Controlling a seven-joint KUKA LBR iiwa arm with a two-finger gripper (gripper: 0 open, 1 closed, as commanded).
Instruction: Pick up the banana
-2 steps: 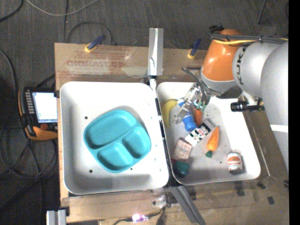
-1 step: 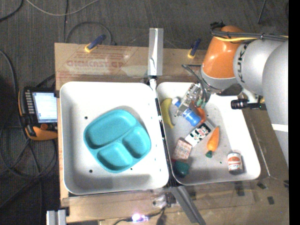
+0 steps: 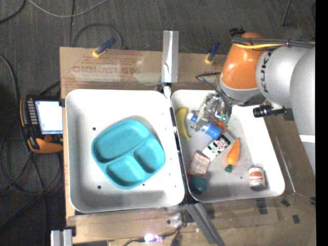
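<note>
The yellow banana (image 3: 182,123) lies along the left wall of the right bin (image 3: 271,188), curved and pointing toward the bin's far corner. My gripper (image 3: 212,111) hangs over the far middle of that bin, just right of the banana and above a blue bottle (image 3: 205,126). The grey arm with its orange band (image 3: 241,68) reaches in from the right. The banana is apart from the gripper.
The right bin also holds a carrot (image 3: 232,154), a small black-and-white box (image 3: 216,146), a brownish packet (image 3: 200,163), a dark green object (image 3: 198,184) and a small red-labelled can (image 3: 256,177). A turquoise divided plate (image 3: 129,152) lies in the left bin (image 3: 77,188).
</note>
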